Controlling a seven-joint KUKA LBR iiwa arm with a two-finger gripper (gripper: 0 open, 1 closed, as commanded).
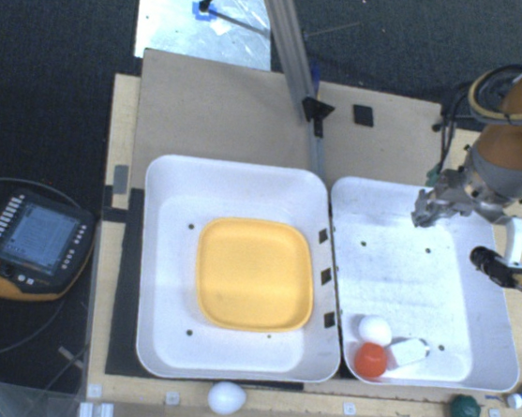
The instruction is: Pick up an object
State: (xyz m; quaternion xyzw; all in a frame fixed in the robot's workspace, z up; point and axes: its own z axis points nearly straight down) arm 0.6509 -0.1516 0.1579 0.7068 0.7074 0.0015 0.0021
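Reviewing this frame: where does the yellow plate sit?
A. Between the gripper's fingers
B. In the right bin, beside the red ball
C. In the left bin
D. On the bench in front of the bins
C: the yellow plate lies flat in the middle of the left bin, while the red ball is in the right bin.

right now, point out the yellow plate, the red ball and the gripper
yellow plate (256,274), camera view, middle of its flat face
red ball (372,360), camera view, top of the ball
gripper (425,214), camera view, between its fingertips
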